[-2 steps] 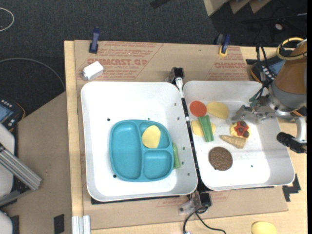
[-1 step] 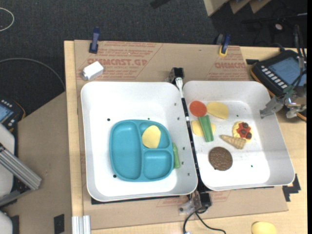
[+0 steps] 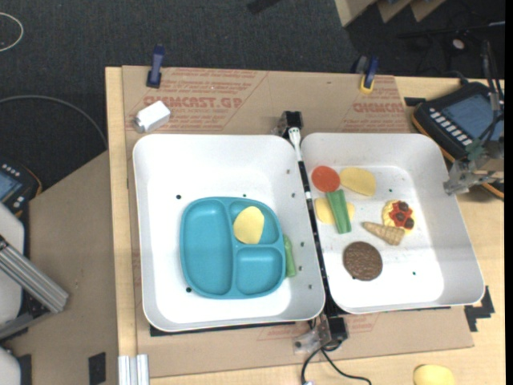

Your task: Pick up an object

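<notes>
Camera view: we cannot tell the gripper's state; right of the teal plastic divided tray [image 3: 210,251], the brown round cookie [image 3: 362,261] lies unpicked, pickup not begun.

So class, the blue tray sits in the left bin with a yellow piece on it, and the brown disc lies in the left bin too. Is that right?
Not quite. The camera view shows the brown disc in the right bin. The blue tray with the yellow piece is in the left bin, as stated.

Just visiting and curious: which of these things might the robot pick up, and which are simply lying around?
Could pick up: red disc, yellow piece, green stick, pizza slice, brown cookie, yellow chip.

Lying about: blue tray, clamps, tablet.
</notes>
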